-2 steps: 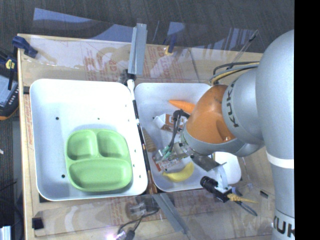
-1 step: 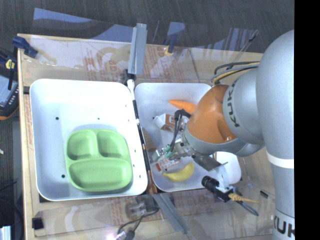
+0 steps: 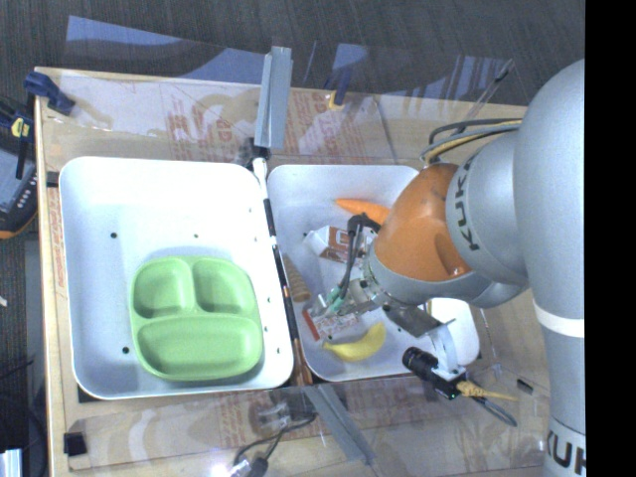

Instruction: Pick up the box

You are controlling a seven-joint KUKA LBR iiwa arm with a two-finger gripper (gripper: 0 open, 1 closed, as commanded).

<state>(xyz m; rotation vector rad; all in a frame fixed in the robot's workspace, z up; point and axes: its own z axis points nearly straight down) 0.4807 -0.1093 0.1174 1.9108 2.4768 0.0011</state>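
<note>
Two shallow white plastic bins: left bin (image 3: 79,266) with one green three-compartment plastic tray (image 3: 197,318) at lower centre; right bin (image 3: 298,192) with one small white-and-red cardboard box (image 3: 323,319) beside one yellow banana (image 3: 358,345), one orange carrot (image 3: 360,208) above. Two-finger gripper (image 3: 350,298) just over box; finger state cannot be told.

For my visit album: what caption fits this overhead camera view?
Robot arm reaching into the right bin over a banana; green tray in the left bin.
</note>
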